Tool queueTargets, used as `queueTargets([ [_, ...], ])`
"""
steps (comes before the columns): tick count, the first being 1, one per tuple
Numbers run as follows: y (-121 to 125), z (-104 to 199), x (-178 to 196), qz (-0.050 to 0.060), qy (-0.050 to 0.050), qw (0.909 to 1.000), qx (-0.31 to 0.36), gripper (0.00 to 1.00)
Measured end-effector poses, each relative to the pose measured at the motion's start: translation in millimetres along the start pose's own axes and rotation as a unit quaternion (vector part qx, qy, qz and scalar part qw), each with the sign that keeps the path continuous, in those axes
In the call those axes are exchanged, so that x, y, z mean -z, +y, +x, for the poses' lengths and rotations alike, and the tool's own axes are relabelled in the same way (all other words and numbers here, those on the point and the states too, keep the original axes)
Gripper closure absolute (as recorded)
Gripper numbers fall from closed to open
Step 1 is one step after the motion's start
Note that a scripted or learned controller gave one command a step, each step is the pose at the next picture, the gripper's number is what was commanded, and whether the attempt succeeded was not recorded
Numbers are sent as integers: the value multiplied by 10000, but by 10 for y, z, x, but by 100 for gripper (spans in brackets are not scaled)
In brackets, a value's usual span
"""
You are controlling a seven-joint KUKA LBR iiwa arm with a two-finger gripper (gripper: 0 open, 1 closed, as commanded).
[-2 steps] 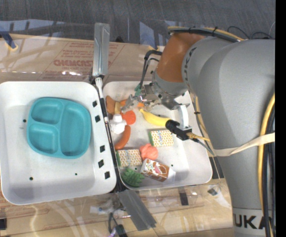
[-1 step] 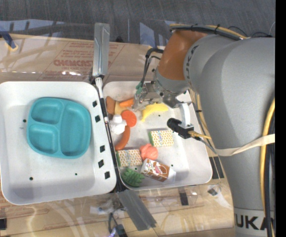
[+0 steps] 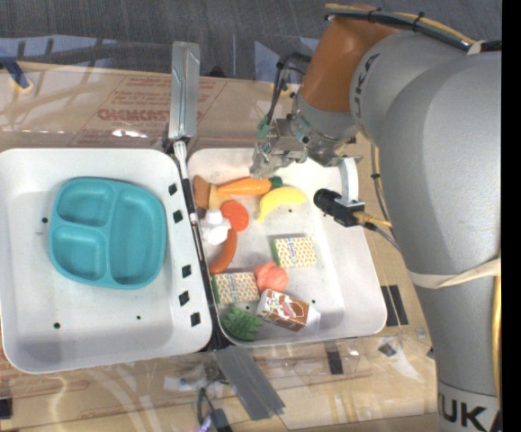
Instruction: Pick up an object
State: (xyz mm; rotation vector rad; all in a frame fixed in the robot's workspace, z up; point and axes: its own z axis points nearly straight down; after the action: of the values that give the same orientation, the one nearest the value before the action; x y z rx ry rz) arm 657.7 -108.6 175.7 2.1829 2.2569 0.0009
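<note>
My gripper (image 3: 265, 160) hangs over the back of the right bin (image 3: 368, 277), just above the right end of an orange carrot (image 3: 240, 187). A yellow banana (image 3: 281, 201) lies right of the carrot, close under the wrist. Toward the front lie a red tomato (image 3: 235, 215), a white piece (image 3: 213, 233), an orange sausage (image 3: 224, 254), a yellow-green packet (image 3: 294, 252), a strawberry (image 3: 273, 276), a brown carton (image 3: 283, 310), a checked packet (image 3: 236, 286) and a green leafy toy (image 3: 240, 322). Nothing shows as held.
The left bin (image 3: 17, 331) holds a teal divided plate (image 3: 109, 232). A metal bar (image 3: 184, 88) stands at the back between the bins. The arm's big grey body (image 3: 440, 151) covers the right side of the bench.
</note>
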Motion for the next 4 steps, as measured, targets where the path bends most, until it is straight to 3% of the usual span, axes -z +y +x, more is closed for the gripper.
queueTargets([
  [1,-10,3,-23,21,4,10000,2,0],
  [2,40,-88,-709,-68,-37,9981,603,0],
  [3,-211,-159,-785,-22,-7,9924,1229,0],
  [4,-205,-152,-680,-20,-5,9923,1239,100],
])
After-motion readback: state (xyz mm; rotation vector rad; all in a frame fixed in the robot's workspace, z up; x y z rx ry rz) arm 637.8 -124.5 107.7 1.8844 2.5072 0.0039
